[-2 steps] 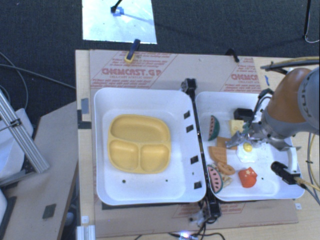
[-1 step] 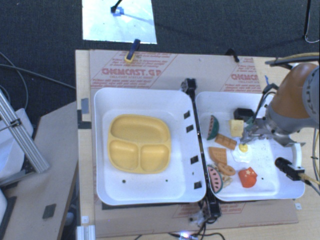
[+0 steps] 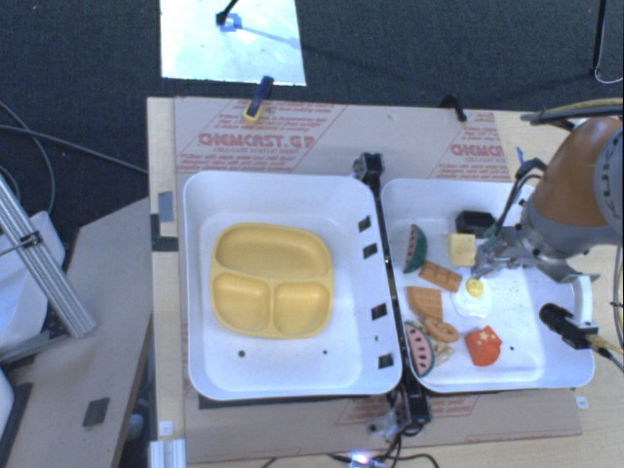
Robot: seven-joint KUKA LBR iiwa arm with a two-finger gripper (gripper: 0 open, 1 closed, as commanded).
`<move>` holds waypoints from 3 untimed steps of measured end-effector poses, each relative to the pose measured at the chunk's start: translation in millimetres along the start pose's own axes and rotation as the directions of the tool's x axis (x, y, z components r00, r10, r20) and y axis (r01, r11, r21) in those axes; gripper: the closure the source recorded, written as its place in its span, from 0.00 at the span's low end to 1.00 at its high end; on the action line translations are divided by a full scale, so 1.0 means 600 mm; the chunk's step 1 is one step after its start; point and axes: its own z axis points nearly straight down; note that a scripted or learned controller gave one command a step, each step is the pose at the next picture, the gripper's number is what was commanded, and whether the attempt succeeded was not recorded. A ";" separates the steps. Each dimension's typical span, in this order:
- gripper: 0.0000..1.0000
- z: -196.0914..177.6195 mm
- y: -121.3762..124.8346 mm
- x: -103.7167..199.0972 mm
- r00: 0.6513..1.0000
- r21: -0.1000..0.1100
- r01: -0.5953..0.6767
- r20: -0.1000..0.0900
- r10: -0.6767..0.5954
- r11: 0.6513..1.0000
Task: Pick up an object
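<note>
Gripper (image 3: 480, 273) sits low over the flat white-and-yellow fried-egg toy (image 3: 474, 300); you cannot tell its finger state. Centre on the yolk, clear of the yellow cheese block (image 3: 462, 250).

Fried egg toy (image 3: 474, 298), white with yellow yolk, lay flat in right bin (image 3: 507, 370), mid-floor. Gripper (image 3: 478, 273) sat right over its yolk end. Orange waffle piece (image 3: 440, 277) just left, red tomato-like toy (image 3: 483, 345) below.

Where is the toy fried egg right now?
The white toy fried egg lies in the right white bin, under the gripper, left of the red toy strawberry.
</note>
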 end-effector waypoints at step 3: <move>1.00 -0.053 0.005 0.000 1.000 -0.007 0.003 0.001 -0.003 1.000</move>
